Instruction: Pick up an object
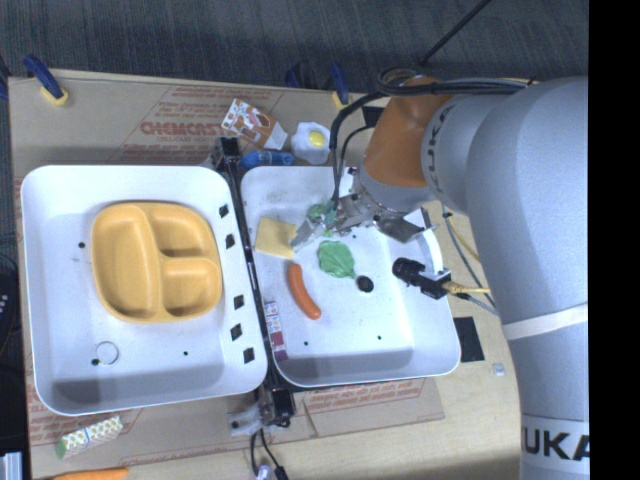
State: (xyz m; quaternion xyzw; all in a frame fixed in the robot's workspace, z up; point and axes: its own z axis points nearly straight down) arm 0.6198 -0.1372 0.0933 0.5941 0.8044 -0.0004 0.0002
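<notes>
Grey arm (520,218) — orange band (400,148), black cables (350,118), black "KUKA" lettering (555,445) on its base.

Even overhead light, soft focus

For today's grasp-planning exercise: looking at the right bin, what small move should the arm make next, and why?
Probably a short descent. The gripper hangs over the right bin, between the yellow cheese wedge and the green leaf, with a smaller green piece at its tip. Nothing is visibly held, so lowering onto that nearest item seems sensible.
</notes>
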